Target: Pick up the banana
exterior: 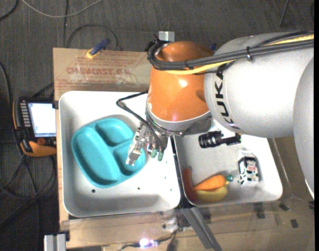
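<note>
Arm (264,82): grey, bulky, entering from the right side of the camera view; large rounded link above and to the right of the end effector.
Wrist band (178,88): orange, dome-shaped, directly above and slightly right of the end effector, pointing down toward it.
Cables (201,61): black and yellow, running along the top of the orange section and back along the grey link.
Flange (172,124): pale grey ring under the orange section, just above the end effector.
End effector (140,149): small, metallic, hanging low and to the left of the wrist, tilted down-left; finger state unclear.
</note>
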